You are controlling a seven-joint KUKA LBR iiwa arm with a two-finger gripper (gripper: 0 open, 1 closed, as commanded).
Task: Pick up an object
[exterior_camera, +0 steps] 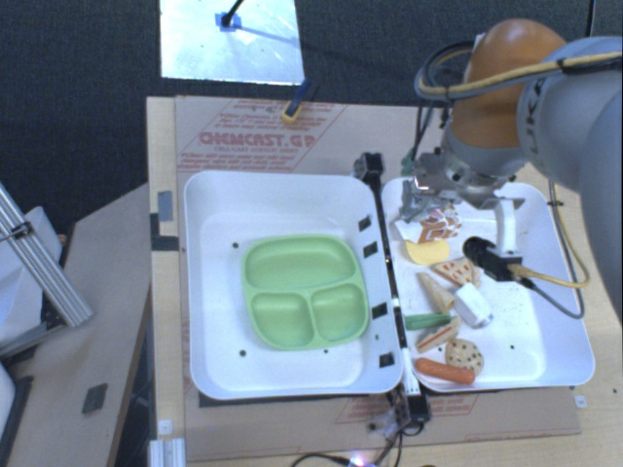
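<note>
- Gripper [421,200] location: low over the far left corner of the right bin [555,358], close to the divider between the two bins
- Gripper state: the slanted overhead view does not resolve it, so apart or together cannot be told; nothing is seen held
- Nearest candidate: a red-and-white piece [441,227] lies just beside the gripper on its near side; contact cannot be confirmed
- Next candidate: a yellow slab [426,252] lies flat, touching or just below the red-and-white piece
- Remaining stock: pizza slice [454,270], white block [473,306], green bean [426,320], cookie [464,356] and carrot [445,370] lie loose down the bin's left half, probably scattered to give a choice of targets
- Crowding: pieces sit close together, so a grasp may catch a neighbour
- Left bin [214,222]: carries a green divided plate [302,290], lying flat, well apart from the gripper
- Both bins rest on the desk [112,261]
</note>
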